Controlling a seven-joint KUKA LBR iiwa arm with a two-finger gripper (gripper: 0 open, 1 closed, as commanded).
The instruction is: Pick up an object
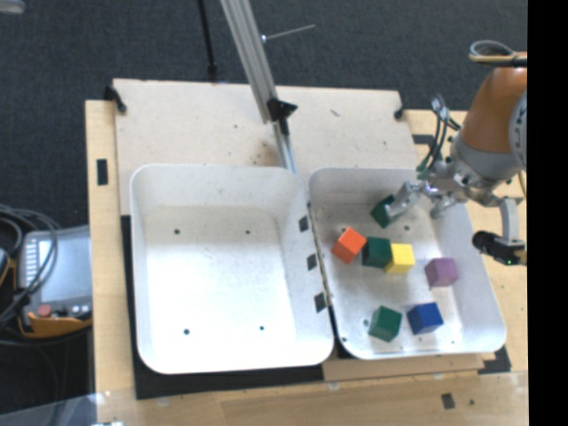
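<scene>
The two-finger metal gripper sits low in the right white bin, far side, apparently closed on a small dark-green block, though the grip is unclear. Nearer lie orange, green and yellow cubes.

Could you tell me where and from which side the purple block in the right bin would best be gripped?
Probably from straight above, closing on two opposite flat side faces of the purple block. It is a small cube resting alone in the right bin, with open floor between it and the yellow block and the blue block, so the fingers should have room on every side.
</scene>
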